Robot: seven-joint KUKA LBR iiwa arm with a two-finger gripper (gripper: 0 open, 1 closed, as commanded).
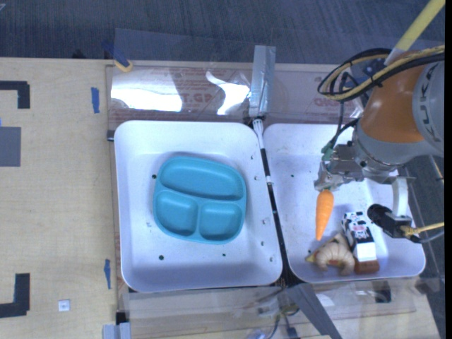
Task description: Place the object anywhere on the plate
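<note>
The arm's gripper hangs low in the right bin, directly above the top end of the carrot. Whether the jaws are apart or together I cannot tell; the wrist body covers them, and nothing shows the carrot actually caught between them.

The carrot lies lengthwise, its top at twelve o'clock under the gripper and its tip pointing to six o'clock, towards the ginger root.

To do this step well, I judge the jaws should close across the carrot's narrow width, near its thicker upper part, and lift straight up before travelling towards nine o'clock. The blue plate sits in the middle of the left bin, with three compartments, any of which would serve.

Just at three o'clock of the carrot stands a small black-and-white carton, near enough to be nudged. The raised rims where the two bins meet lie between carrot and plate, so the carry likely needs height.
</note>
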